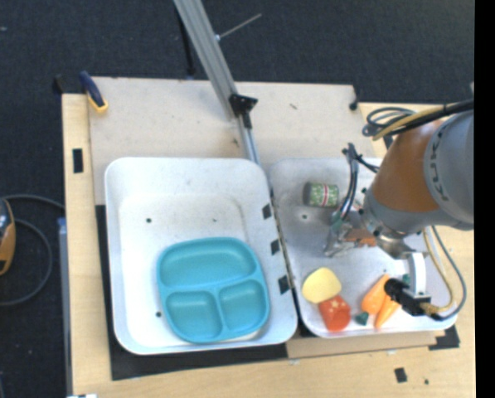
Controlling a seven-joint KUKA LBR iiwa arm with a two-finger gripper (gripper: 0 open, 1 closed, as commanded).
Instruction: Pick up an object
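In the right bin (301, 181) lie a small green can (321, 194) on its side near the back, a yellow round piece (321, 284), a red piece (335, 313) just in front of it, and an orange carrot-like piece (380, 299) at the front right. My gripper (342, 240) reaches down into the middle of this bin, between the can and the yellow piece. The grey and orange arm (413, 177) hangs over the bin's right half and hides the bin floor beneath it. Nothing shows between the fingers.
The left bin (148, 181) holds a teal divided tray (214, 288) at its front. A metal bar (210, 48) slants from the top down to the seam between the bins. Cables (392, 121) loop at the back right of the bench.
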